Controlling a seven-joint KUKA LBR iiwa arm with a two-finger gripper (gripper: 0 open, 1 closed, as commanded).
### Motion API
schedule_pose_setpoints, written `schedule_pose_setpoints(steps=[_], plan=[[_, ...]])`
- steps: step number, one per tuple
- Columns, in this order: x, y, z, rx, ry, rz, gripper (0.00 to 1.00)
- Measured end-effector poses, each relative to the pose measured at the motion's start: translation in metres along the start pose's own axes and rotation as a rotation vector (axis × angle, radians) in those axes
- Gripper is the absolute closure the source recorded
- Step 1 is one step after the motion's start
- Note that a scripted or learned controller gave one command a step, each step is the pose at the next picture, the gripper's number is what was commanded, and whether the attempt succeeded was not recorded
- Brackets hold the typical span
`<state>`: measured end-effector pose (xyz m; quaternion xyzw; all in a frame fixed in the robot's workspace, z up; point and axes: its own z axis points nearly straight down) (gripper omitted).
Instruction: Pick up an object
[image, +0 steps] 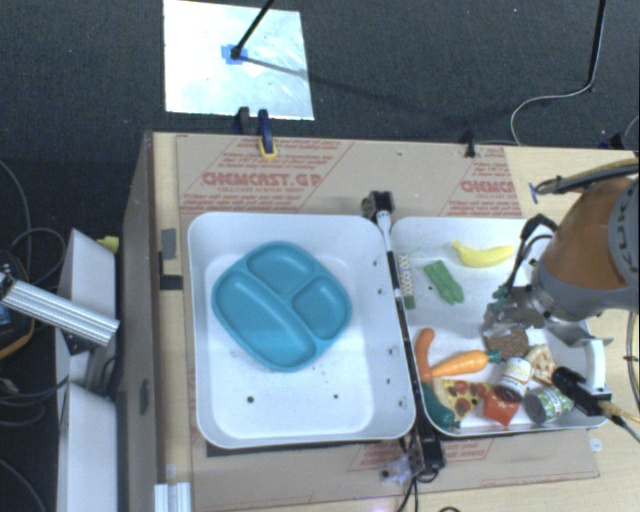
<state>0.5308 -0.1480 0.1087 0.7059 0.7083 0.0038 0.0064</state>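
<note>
My gripper (508, 325) hangs low over the right bin (430, 235), just above a brown lump (507, 343) and to the right of an orange carrot (460, 363). The grey arm with its orange band (590, 245) comes in from the right. Further objects lie in the right bin: a yellow banana (482, 255), a green pickle (443, 281), a red-orange sausage (424, 350), a pizza slice (460, 397), a red piece (500, 407), a small labelled jar (516, 374) and a can (549, 404).
The left bin (230, 400) holds a blue divided plate (281, 304). A black divider strip (398, 310) runs between the two bins. Cables and a metal bar lie off the bench at the left.
</note>
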Motion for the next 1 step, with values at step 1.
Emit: schedule_pose_setpoints(steps=[1], plan=[[-0.0001, 0.0008, -0.0104, -0.002, 0.000, -0.002, 1.00]])
